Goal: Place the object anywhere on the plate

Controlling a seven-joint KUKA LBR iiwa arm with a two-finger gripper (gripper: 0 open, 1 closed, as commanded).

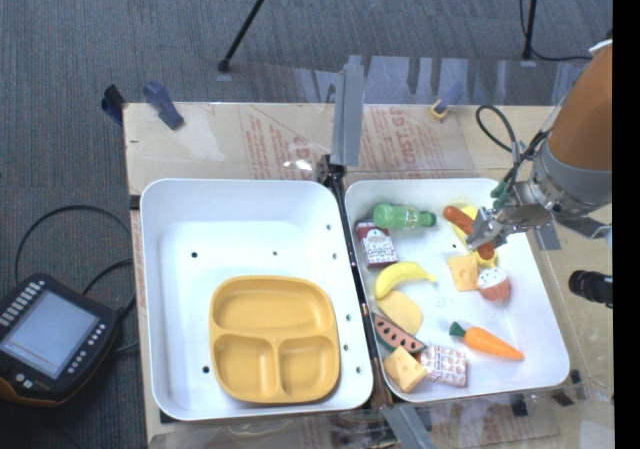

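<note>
Yellow three-compartment plate [275,339] sits in the left bin [170,237] on the bench [230,142], nothing on it. Gripper [487,234] is low in the right bin [545,322], over the cluster by the sausage [458,214] and cheese cube [463,272]; can't tell from this angle whether it's open or closed, or what it's on. Also in that bin: green bottle [402,217], banana [400,278], carrot [488,341], watermelon slice [398,333].
</note>
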